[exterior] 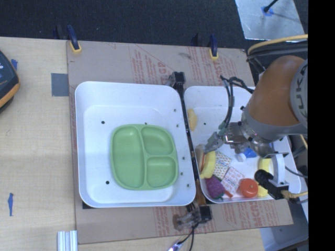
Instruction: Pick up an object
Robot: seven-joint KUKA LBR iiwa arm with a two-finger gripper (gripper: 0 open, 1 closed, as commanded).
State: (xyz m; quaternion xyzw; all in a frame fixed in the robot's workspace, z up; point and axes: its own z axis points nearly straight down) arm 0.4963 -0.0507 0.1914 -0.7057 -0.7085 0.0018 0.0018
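From my seat I see two white bins side by side on the bench: the left bin (89, 140) carries a green divided plate (143, 157) lying flat near its middle, and the right bin (209, 101) holds the clutter I am after. The arm (275, 95) comes in from the right, its orange band bulking over the right bin's far-right part, and the gripper (219, 139) hangs low over the bin's left-centre, just above a yellow piece (209, 164). I cannot tell how the hand is set; the metal parts blur together against the objects. Nearer to me lie a purple grape-like bunch (214, 186), a patterned packet (226, 170) and a red-orange round piece (248, 187), all close together. A pale yellow item (192, 119) rests against the bin's left wall, farther away.
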